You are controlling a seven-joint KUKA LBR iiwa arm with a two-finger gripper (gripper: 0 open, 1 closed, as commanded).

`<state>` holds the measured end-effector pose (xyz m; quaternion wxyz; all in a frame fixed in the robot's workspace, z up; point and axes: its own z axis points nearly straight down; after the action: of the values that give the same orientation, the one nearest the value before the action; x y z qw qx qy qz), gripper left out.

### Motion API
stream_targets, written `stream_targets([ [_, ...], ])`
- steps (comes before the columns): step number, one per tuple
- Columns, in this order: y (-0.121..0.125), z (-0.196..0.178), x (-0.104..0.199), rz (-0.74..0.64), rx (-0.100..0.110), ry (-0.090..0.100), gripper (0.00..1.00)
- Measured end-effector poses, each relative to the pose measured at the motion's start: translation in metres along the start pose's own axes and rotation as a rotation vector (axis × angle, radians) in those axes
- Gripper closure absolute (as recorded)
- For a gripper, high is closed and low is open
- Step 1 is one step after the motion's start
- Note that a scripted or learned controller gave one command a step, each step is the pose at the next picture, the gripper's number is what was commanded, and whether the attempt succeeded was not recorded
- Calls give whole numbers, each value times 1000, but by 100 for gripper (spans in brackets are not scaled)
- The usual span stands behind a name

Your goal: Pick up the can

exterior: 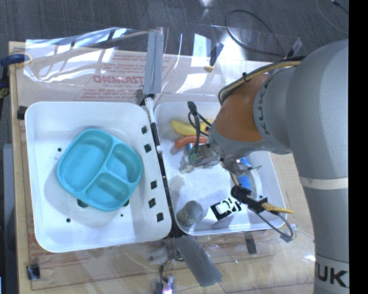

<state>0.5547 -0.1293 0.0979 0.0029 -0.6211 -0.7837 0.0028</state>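
The small grey metal can [189, 213] stands upright in the near left corner of the right-hand shallow white bin [267, 226], close against the divider wall, its round top facing the camera; I judge it light, rigid and rather slick, so it should be taken across its curved sides from above, since a loose pinch could let it roll or slip. Up the bin from it lie a yellow banana-shaped toy [183, 127] and an orange carrot-like piece [187, 142], while the two-finger gripper [199, 156] hangs over the middle of that bin, well apart from the can, and whether it is open or closed I cannot tell
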Motion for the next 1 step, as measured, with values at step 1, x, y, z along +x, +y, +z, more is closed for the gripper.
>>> stream_targets([
  [1,-63,-48,6,-61,-5,1,100],
])
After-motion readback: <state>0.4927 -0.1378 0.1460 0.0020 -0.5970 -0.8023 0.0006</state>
